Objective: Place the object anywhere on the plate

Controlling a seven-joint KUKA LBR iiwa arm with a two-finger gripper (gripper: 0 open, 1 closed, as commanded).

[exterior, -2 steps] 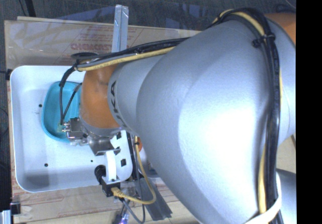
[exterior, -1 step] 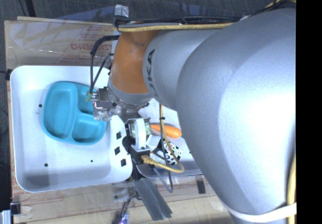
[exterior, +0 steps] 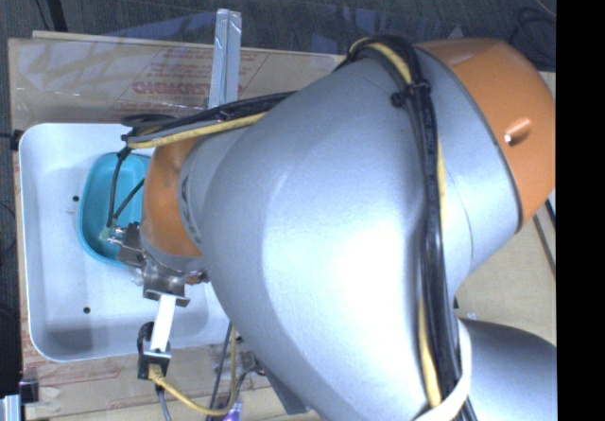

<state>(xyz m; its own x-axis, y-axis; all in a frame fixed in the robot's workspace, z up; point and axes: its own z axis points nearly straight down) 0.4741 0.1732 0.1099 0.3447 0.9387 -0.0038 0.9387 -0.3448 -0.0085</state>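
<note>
Dark carpet lies behind the counter point(exterior: 57, 55). Left white bin point(exterior: 43, 249) holds a blue plate point(exterior: 99, 201) — the grey arm point(exterior: 359, 239) reaches over it, presumably for placing. Pincer and object lie hidden, so neither state nor position can be told.

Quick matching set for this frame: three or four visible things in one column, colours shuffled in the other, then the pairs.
Things:
1. plate
2. left bin
3. wrist band
4. arm body

Colours:
A. orange
B. grey
C. white
D. blue

Pairs: 1-D, 2-C, 3-A, 4-B
</note>
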